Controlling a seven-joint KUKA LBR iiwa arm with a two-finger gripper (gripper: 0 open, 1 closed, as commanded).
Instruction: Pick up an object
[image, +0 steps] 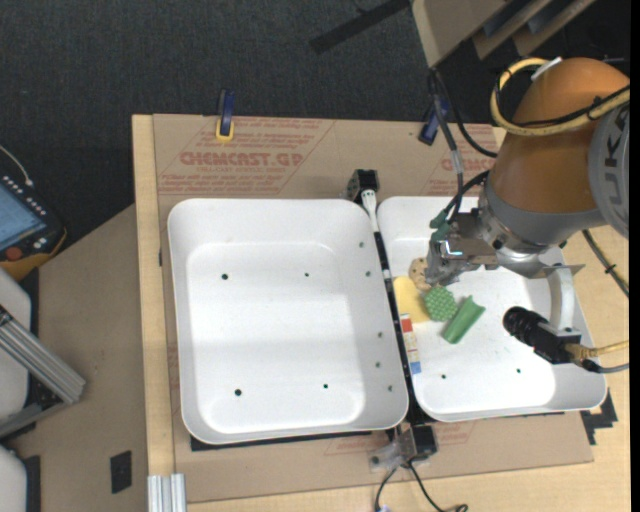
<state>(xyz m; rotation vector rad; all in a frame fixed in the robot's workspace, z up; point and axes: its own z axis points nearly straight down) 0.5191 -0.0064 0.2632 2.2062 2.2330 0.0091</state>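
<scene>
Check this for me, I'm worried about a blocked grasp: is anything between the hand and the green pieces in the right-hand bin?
Nothing visible does. The hand sits just above the studded green block in the shallow white bin. A flat yellow piece and a smooth green bar lie close beside that block.

Two white bins, the left bin (270, 330) and the right bin (500, 400), sit touching side by side on a brown cardboard sheet (300, 160) with red print along its far edge. One blue clamp (226, 115) grips that far edge near the left corner, and a second blue clamp (432, 125) sits further right. A far black clip (362, 185) and a near black clip (415, 443) cap the seam between the bins. There's dark carpet (150, 50) beyond the far edge.
</scene>
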